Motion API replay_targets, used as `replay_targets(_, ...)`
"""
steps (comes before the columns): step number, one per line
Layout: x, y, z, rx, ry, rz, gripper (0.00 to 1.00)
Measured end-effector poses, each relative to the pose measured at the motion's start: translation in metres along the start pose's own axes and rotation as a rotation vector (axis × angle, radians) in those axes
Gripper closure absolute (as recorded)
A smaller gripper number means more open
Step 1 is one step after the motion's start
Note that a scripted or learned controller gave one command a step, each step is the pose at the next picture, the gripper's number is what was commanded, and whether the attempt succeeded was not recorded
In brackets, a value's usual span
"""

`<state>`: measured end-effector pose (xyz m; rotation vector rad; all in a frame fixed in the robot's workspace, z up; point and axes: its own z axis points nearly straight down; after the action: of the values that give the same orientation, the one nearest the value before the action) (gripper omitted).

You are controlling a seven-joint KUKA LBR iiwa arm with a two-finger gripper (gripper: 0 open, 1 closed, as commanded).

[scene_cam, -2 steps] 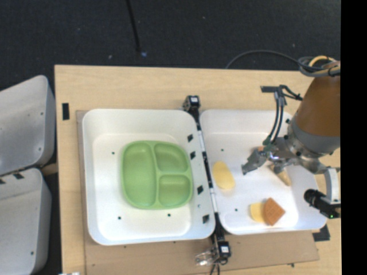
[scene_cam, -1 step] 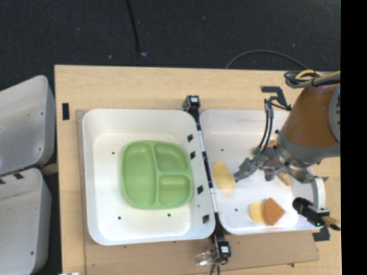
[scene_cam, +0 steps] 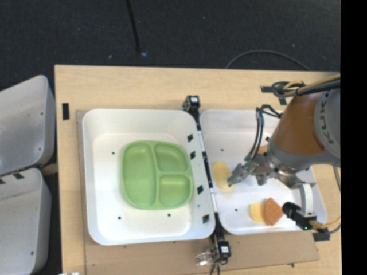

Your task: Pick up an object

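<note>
Bench (scene_cam: 69, 153): a pale wooden top that carries both bins side by side, with dark floor beyond its far edge.

Left bin (scene_cam: 97, 211): a shallow white tray with rounded corners, on the left half of the bench; it touches the right bin along a black-clipped seam in the middle.

Right bin (scene_cam: 229, 125): a matching white tray, partly covered by the arm that reaches in from the right.

Arm (scene_cam: 298, 130): grey, with a broad orange band above the wrist, hanging over the right bin's middle and right side (thin cables loop along its left flank).

Green plate (scene_cam: 156, 173): a divided plate with three compartments, lying flat in the centre of the left bin, well apart from the arm.

Gripper (scene_cam: 236, 176): it points down and to the left, low over the right bin's floor, its tip just beside the yellow piece near the seam. Whether the fingers are open or closed cannot be told from this angle, and nothing is seen caught in them.

Orange-and-yellow object (scene_cam: 267, 212): a small two-toned piece on the floor of the right bin towards its near edge, below the wrist and apart from the gripper tip.

Yellow piece (scene_cam: 220, 173): a small pale yellow object at the right bin's left side, close to the seam, beside the gripper tip; contact cannot be judged.
</note>
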<state>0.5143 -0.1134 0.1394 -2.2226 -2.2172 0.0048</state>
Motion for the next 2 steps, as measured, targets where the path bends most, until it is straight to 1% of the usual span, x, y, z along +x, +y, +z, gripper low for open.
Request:
replay_targets(1, -0.001, 0.001, -0.013, -0.006, 0.0, 0.008, 1.0)
replay_targets(2, -0.002, 0.01, -0.073, -0.01, -0.001, -0.005, 1.0)
